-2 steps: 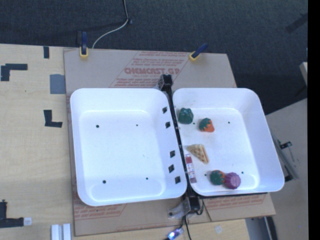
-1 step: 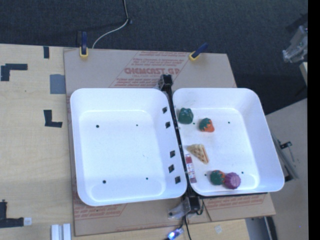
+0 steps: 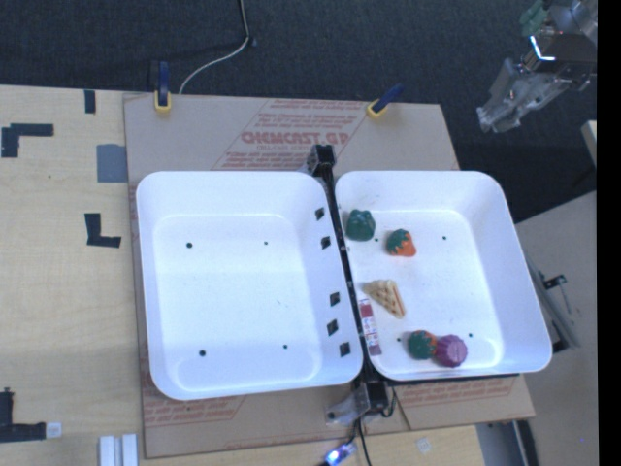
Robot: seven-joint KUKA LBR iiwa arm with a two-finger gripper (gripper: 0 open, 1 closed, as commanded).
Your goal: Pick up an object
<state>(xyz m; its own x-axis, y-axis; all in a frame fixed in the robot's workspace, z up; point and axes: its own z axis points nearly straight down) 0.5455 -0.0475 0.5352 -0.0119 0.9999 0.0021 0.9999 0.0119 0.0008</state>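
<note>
Since the gripper [image 3: 505, 105] sits up at the top right, well off the bench and away from both bins, I'd call this the pre-approach step: nothing picked yet, no target committed. Gripper state: can't tell, too blurred and small at that corner.

Left to right:

- Left bin [image 3: 155, 289]: white, shallow, nothing in it that I can make out apart from a few small dark dots on the floor.
- Divider where the two bins meet: a small red-and-white stick [image 3: 368, 323] lies along it, just inside the right bin [image 3: 514, 260].
- Right bin holds all the candidates. Green toy [image 3: 361, 224] near the top left corner, close to the divider. Orange toy with a green top [image 3: 401, 244] just beside it to the right, apart from it. Tan wedge [image 3: 385, 297] mid-bin, lying flat, near the stick but not clearly touching. At the bottom, a small green piece [image 3: 419, 344] touching a purple round piece [image 3: 450, 351].

Next move, my read: swing the arm left and down over the right bin, pick one isolated item. The orange toy or tan wedge look easiest, each with space around it. The green/purple pair touch, so there's a risk of nudging or grabbing both. The stick hugs the wall, so poor finger clearance.
</note>
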